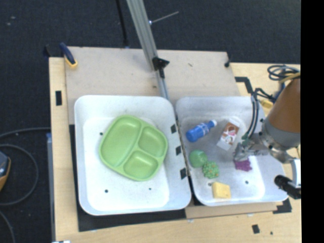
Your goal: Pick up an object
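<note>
- Blue bottle: lies on its side in the right bin, upper left area, white cap end pointing up and to the right.
- White packet: red-brown print, tilted, just right of the bottle.
- Green ball-like object: below the bottle, close to the bin's left wall.
- Green speckled object: touching or just beside the green one, lower right of it.
- Yellow block: near the bin's front edge.
- Purple object: right of the speckled one.
</note>
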Robot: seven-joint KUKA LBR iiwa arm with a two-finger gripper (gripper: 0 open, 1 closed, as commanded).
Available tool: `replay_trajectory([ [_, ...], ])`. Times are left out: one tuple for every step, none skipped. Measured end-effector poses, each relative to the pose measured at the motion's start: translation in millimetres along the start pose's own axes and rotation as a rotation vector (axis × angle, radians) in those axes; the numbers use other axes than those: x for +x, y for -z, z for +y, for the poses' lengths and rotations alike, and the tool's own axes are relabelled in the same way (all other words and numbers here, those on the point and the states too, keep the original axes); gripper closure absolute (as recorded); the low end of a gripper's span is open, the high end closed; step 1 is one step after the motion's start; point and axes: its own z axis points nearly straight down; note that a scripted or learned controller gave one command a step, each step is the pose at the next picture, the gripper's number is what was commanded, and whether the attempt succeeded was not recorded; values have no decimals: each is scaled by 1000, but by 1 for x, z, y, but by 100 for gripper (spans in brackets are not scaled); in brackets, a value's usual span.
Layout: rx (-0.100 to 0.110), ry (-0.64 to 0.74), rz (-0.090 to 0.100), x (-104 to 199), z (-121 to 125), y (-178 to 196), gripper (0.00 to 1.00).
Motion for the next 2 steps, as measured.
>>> replay_trajectory([
  [-3,0,-1,-7,-6,59,100],
  [-3,9,0,-3,-9,105,100],
])
